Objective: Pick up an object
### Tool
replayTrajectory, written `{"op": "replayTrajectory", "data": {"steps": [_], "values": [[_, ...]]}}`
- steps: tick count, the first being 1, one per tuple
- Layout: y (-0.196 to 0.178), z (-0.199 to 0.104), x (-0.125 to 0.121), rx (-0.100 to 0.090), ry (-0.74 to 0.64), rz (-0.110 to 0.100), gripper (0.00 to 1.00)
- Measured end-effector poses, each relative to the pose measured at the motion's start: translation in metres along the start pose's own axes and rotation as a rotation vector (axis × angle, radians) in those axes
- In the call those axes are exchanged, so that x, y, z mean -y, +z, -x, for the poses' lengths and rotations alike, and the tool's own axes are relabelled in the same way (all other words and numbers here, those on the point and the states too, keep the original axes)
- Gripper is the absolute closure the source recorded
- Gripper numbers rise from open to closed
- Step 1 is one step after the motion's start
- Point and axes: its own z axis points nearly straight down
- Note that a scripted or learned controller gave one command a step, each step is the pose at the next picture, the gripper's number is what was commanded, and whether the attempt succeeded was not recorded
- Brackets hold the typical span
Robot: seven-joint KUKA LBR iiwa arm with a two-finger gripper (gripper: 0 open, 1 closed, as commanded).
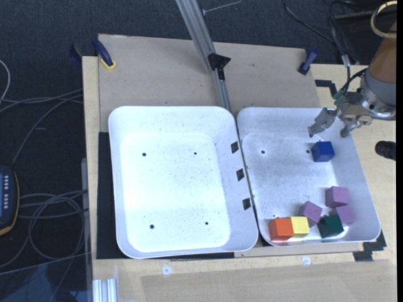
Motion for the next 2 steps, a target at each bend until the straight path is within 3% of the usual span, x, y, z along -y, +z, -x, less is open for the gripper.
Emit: {"op": "replayTrajectory", "data": {"steps": [1, 2], "values": [[0.050, 0.010, 0.003, 0.000, 0.001, -0.001, 0.00], [0.080, 0.011, -0.002, 0.006, 0.000, 0.018, 0.00]]}}
